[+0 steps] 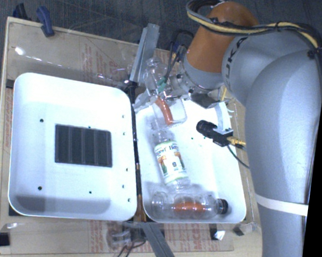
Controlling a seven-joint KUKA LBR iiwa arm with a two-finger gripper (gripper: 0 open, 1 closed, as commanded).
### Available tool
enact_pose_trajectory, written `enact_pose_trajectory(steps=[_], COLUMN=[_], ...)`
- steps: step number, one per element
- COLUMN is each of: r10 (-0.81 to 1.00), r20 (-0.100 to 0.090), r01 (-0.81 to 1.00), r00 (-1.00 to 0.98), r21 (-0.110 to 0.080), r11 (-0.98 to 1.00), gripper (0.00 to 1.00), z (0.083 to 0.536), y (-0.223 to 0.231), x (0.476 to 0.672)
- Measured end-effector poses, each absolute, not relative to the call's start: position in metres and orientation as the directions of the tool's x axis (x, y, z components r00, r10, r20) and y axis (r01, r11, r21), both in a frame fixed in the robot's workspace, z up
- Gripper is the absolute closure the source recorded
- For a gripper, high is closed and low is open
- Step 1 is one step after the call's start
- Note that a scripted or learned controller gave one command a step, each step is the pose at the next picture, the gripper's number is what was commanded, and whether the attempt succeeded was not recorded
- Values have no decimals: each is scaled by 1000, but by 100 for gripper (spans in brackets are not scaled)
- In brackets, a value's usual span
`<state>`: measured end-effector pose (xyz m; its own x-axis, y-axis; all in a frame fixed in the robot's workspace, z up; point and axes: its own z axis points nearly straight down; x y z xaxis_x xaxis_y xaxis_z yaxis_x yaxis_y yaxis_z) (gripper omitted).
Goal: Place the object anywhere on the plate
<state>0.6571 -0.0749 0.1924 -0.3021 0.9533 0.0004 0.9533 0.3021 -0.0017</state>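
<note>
Left bin (24, 136): white, shallow, holds a dark ribbed rectangular plate (83, 146) lying flat near its middle. Nothing rests on the plate.

Right bin (233, 181): touches the left bin along a shared edge. Contents: a clear plastic bottle (169, 161) with a green-and-white label, lying on its side, long axis running from the upper left toward the lower right of the bin. A second clear bottle (189, 204) with orange contents lies crosswise along the near wall, just below the first one's base.

Gripper (163, 103): at the far left corner of the right bin, under the orange band of the arm (281, 111). Translucent fingers and an orange-tipped part are visible; whether they stand open or closed cannot be told, and nothing can be confirmed between them.

Key relation: the labelled bottle's neck end lies just below the gripper, its body trailing away toward the near wall. Judgement: object not yet secured; a grasp across the long axis looks needed, then a carry leftward over the shared edge to the plate.
</note>
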Motion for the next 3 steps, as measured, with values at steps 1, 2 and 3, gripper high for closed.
enact_pose_trajectory(steps=[1, 2, 3], r10=[788, 649, 650], r20=[3, 1, 0], r01=[788, 649, 650], r00=[-616, -761, -760], r21=[-5, -2, -2], r11=[616, 761, 760], gripper=[100, 100, 0], z=[191, 191, 191], y=[-13, 50, 49], x=[570, 596, 596])
